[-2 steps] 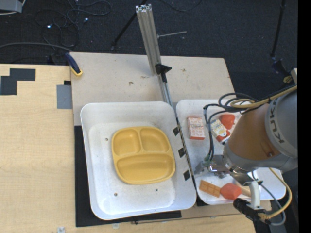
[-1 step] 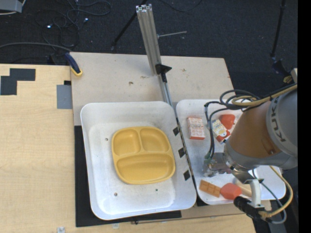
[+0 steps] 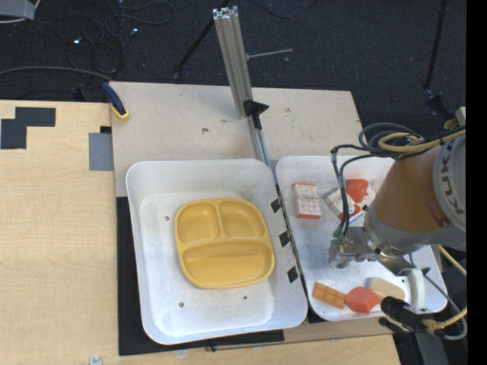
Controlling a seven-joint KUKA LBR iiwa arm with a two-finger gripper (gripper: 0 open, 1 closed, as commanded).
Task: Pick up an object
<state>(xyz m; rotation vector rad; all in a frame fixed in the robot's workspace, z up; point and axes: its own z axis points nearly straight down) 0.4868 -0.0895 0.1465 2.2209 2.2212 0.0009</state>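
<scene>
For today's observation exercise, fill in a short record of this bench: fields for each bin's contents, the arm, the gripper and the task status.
left bin: yellow divided plate, lying flat
right bin: red-and-white carton, waffle piece, red block, cream piece, orange item partly behind cables
arm: reaches in over the right bin
gripper: low over the bin floor, between the carton and the waffle piece
task status: nothing seen held

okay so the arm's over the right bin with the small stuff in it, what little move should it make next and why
Probably shift toward the near edge and come down over the red block. The gripper sits above bare bin floor with nothing between its fingers, and the red block, beside the waffle piece, looks like the closest thing to grab.
</scene>
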